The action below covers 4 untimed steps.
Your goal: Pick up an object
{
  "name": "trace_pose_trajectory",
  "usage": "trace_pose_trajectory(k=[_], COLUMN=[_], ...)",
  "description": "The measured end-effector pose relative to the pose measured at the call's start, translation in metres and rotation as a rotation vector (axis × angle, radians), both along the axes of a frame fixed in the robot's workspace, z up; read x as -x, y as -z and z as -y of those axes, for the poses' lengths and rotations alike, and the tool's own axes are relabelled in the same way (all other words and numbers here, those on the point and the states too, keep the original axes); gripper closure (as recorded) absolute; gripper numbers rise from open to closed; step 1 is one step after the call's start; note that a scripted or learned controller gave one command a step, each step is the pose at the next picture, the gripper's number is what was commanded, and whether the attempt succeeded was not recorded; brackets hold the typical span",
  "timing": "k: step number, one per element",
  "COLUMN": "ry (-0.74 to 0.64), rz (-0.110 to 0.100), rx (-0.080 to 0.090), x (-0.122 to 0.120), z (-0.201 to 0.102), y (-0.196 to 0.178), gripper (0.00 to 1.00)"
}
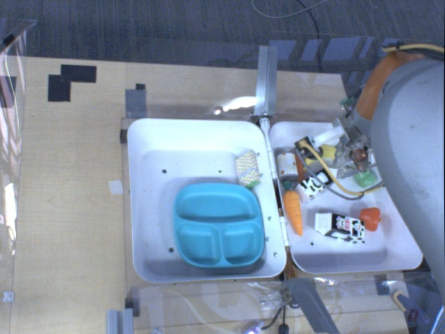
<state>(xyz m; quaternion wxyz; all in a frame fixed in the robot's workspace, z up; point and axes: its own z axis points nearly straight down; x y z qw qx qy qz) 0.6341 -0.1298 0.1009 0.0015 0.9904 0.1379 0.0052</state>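
We see the desk [76, 207] w/ two white bins side by side; the left bin [149, 186] carries a blue divided tray [218, 225] and a small patterned packet [247, 168] up near its right wall. The right bin [389, 252] has the clutter, and the grey arm [410, 138] comes in over its far right corner. Its gripper [353, 153] sits low over the upper part of that bin, amid a yellow cable and small items; we can't tell how it's set or whether anything is caught in it — too cluttered there. Likely targets lie toward the camera & leftward from it: the carrot [294, 211] by the bin's left wall, long axis running roughly near-to-far, the black-and-white carton [341, 225] mid-bin, and the small red piece [370, 218] just beside the carton. A green bit [364, 179] lies closest, just below the gripper, so we judge that the shortest reach.
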Motion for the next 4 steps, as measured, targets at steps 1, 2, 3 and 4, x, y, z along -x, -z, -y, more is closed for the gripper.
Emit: trace_pose_trajectory(k=[1, 2, 3, 4], ry=[0.035, 0.044, 0.068, 0.071], rz=[-0.006, -0.006, -0.007, -0.009], rx=[-0.002, -0.001, -0.003, -0.004], x=[0.029, 0.064, 0.013, 0.076], z=[-0.022, 0.055, -0.021, -0.099], y=[-0.076, -0.103, -0.105, -0.085], gripper=[1.0, 1.0, 1.0, 1.0])
